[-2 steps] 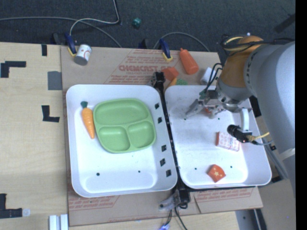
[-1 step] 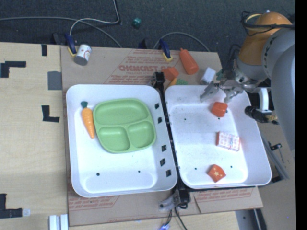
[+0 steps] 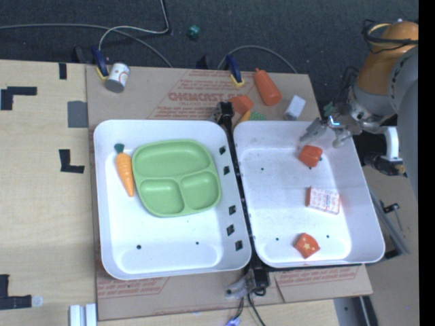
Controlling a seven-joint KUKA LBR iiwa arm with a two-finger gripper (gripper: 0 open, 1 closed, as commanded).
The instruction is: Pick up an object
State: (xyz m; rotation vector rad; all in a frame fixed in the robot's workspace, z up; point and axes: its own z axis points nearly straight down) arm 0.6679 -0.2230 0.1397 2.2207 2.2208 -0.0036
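Right bin (image 3: 360, 209), near end: a small red-orange piece (image 3: 306, 245) lies loose. Beyond it, a pink-and-white packet (image 3: 323, 200) lies flat, apart from the piece. Far end: an orange-red object (image 3: 310, 155) sits directly under the gripper (image 3: 325, 134) — the fingers look spread to either side above it, not closed on it. The left bin (image 3: 109, 202) carries a green divided plate (image 3: 178, 177) with a toy carrot (image 3: 124, 171) just beside it. Judged status: approach made; closing and lifting remain — nothing is held yet.
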